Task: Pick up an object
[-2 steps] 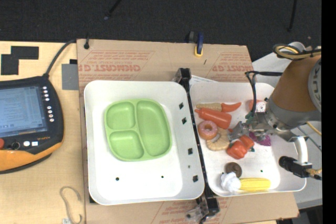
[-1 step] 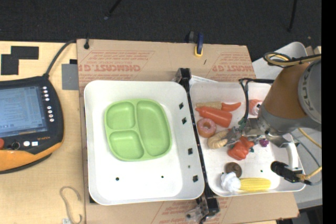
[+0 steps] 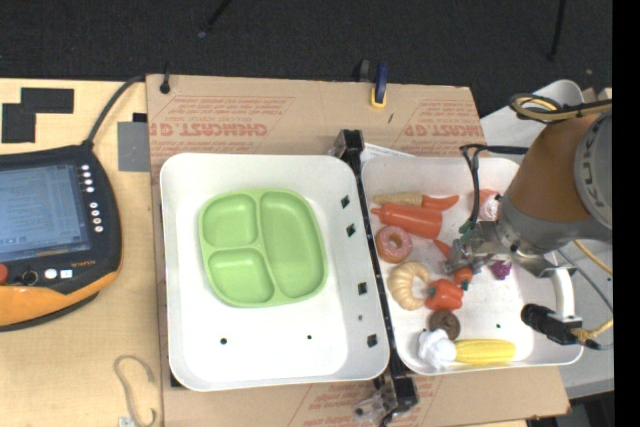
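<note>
The right white bin (image 3: 490, 325) holds several toy foods: an orange carrot (image 3: 408, 218) with a red chili (image 3: 435, 203) behind it, a pink donut (image 3: 393, 242), a tan croissant (image 3: 408, 284), a red pepper (image 3: 444, 294), a brown piece (image 3: 444, 322), a white piece (image 3: 436, 348), a yellow corn cob (image 3: 485, 351) and a purple piece (image 3: 500, 267). My gripper (image 3: 466, 260) is low in this bin, just above the red pepper and next to the purple piece. The wrist covers its fingers.
The left white bin (image 3: 190, 315) carries a green divided plate (image 3: 263, 247). A tablet controller (image 3: 50, 230) lies on the bench at far left. A black clamp (image 3: 350, 143) sits between the bins at the back. The arm's cables loop at the right edge.
</note>
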Robot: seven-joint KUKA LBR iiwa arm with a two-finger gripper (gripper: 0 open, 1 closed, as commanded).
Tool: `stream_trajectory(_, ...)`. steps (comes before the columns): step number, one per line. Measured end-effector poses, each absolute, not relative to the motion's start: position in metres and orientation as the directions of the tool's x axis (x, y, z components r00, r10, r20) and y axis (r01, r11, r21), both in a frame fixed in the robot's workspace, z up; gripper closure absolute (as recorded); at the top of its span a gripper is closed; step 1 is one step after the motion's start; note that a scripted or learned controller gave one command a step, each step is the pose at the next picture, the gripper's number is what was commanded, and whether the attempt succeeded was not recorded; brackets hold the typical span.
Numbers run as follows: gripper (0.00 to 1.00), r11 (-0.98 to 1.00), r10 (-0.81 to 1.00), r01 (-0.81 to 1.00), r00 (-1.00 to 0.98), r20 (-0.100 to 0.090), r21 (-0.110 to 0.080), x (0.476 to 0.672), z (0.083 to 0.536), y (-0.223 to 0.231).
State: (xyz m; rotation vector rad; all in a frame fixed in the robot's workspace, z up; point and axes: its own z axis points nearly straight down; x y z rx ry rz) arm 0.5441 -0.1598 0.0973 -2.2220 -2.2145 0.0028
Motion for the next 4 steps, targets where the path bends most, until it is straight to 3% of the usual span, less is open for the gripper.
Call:
stream_trajectory(2, 1.00, -0.007, 1.000, 1.000, 0.007, 0.000, 0.001, 0.525, 0.195, -0.163)
stream_trajectory(3, 1.00, 0.001, 1.000, 1.000, -0.001, 0.000, 0.000, 0.525, 0.229, -0.165)
stream_trajectory(4, 1.00, 0.003, 1.000, 1.000, -0.003, 0.002, -0.003, 0.543, 0.218, -0.118)
